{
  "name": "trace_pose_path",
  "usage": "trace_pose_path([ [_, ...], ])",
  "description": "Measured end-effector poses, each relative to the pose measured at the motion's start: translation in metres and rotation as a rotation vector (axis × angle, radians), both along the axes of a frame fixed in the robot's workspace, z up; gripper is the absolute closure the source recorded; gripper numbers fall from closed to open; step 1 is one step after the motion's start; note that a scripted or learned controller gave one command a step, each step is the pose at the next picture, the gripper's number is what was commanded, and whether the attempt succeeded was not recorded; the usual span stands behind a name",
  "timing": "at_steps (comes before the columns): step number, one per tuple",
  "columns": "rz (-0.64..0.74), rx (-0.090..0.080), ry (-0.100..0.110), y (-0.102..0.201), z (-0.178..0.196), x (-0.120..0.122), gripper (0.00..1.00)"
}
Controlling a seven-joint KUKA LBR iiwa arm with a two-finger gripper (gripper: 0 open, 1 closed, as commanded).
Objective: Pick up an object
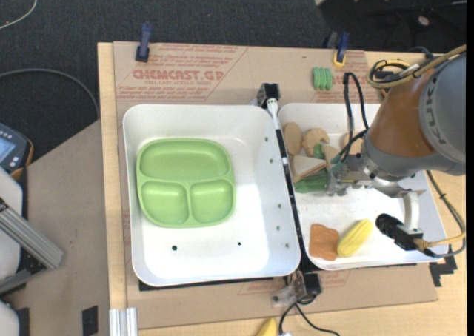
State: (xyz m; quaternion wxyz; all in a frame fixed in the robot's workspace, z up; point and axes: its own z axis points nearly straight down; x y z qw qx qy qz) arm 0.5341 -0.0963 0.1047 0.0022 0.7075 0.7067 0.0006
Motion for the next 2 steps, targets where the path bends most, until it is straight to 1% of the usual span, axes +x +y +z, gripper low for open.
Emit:
trace_pose_path([
  [1, 0.009, 0.004, -0.003, 0.076, 0.085, 0.0, 1.0],
  [2, 0.014, 0.007, -0.003, 0.186, 0.154, -0.031, 1.0],
])
